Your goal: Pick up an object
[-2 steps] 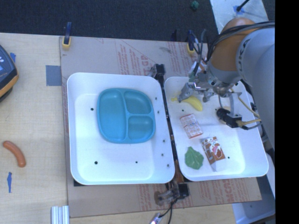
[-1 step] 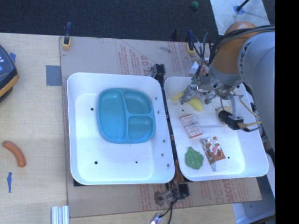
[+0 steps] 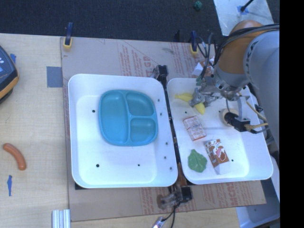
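Two shallow white bins sit side by side before you. In the right white bin [image 3: 256, 167], at its far end, lies a yellow banana-shaped toy [image 3: 190, 100]. Its long axis runs roughly across the bin, from a tip pointing toward the left bin to an end near the middle, where it drops slightly toward you. The grey two-finger gripper [image 3: 202, 99] stands directly over that nearer end and hides part of it; you cannot tell whether it grips the toy or how wide it stands. Also in this bin: a small white-and-red packet [image 3: 194, 127], a brown-and-red snack wrapper [image 3: 216, 152], a green leaf-shaped toy [image 3: 197, 160]. The left white bin [image 3: 80, 141] holds a light-blue divided plastic plate [image 3: 128, 117].
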### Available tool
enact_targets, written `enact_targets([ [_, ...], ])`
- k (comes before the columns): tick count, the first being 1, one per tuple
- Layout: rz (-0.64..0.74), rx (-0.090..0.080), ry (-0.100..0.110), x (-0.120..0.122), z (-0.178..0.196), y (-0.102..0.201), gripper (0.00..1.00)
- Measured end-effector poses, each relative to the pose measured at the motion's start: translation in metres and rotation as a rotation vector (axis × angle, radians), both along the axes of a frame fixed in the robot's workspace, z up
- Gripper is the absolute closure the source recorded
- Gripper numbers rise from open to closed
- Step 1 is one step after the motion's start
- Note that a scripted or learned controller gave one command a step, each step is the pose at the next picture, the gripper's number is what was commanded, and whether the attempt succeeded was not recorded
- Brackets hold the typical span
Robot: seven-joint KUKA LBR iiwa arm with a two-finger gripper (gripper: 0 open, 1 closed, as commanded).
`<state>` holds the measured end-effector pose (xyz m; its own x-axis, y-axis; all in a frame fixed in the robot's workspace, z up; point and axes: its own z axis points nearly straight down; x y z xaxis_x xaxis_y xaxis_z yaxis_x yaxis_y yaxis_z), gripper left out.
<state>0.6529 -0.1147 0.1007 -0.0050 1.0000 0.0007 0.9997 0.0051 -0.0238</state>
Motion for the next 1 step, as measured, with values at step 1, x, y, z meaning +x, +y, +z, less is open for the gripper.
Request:
enact_targets([
  [1, 0.002, -0.001, -0.020, -0.0543, 0.0918, 0.0886, 1.00],
])
